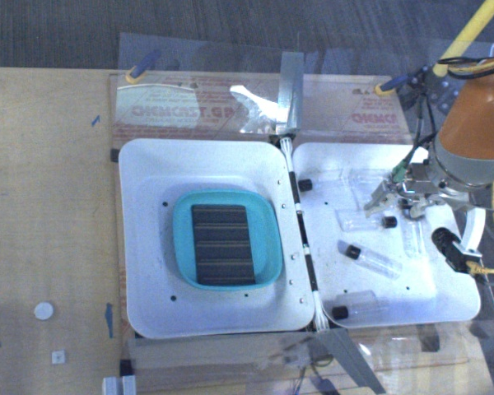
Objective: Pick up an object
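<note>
Hand: hand (395, 194) low in the right bin's far part, among clear tubes; whether it is spread or pinching cannot be told.
Table: table (41, 220) carries both bins.
Left bin: left bin (148, 171) holds a teal tray (185, 245) with a dark ribbed block (222, 243).
Right bin: right bin (329, 163) holds a black-capped clear tube (369, 257) near its middle and another tube (354, 306) at its near edge.
</note>
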`<control>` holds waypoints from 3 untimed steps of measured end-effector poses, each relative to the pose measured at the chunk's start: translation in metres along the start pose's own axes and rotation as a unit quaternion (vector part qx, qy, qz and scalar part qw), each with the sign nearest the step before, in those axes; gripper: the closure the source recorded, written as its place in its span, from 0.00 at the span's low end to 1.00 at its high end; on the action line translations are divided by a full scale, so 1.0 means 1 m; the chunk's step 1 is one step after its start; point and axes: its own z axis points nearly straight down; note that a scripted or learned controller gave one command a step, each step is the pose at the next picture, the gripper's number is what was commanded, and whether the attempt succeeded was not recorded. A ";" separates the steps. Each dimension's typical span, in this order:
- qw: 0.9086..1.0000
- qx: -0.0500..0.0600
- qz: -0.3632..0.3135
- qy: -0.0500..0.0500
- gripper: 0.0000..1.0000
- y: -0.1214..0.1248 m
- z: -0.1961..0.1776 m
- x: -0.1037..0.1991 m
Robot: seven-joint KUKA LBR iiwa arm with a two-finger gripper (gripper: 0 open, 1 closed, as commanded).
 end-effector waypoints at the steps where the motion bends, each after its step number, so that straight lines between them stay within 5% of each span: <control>1: 1.000 -0.006 0.006 0.001 0.00 0.022 0.092 -0.042; 2: 1.000 -0.007 0.007 0.000 1.00 0.022 0.082 -0.043; 3: 1.000 -0.006 0.007 0.000 0.00 0.022 0.082 -0.043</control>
